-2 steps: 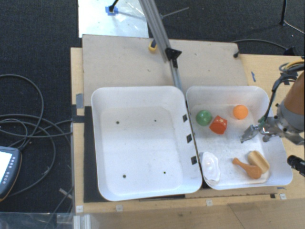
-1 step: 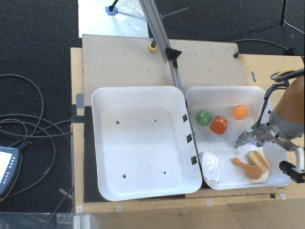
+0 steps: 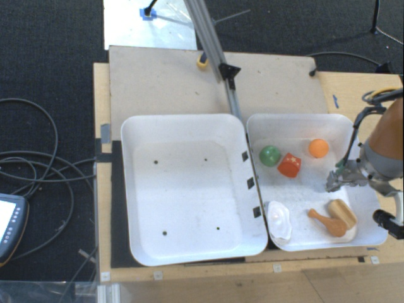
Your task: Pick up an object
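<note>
We see the gripper [image 3: 336, 180] hanging low over the right bin [image 3: 344, 124], near its 3 o'clock wall, with the grey arm [image 3: 386, 145] coming in from the right. Its tip is a small dark cluster from this height; nothing shows between its parts, so we would not say it holds anything.

The task names no single object, so every item in the right bin is a candidate. Just beside the gripper, at its 6 o'clock, lies a tan bread-like piece [image 3: 343, 211], touching or overlapping an orange-brown drumstick-shaped toy [image 3: 326, 221]. We judge this pair the likely target, since the gripper sits closest to it. An orange ball [image 3: 319, 148] rests at the gripper's 11 o'clock, near it. A red block [image 3: 290, 165] and a green ball [image 3: 270, 156] sit together at 9 o'clock, well apart from the gripper. A crumpled white object [image 3: 279, 218] lies at the bin's 7 o'clock corner.

The left bin [image 3: 136, 188] is where a picked item would presumably go.

The drumstick's closeness to the bread piece could make a clean grasp of either one awkward.
</note>
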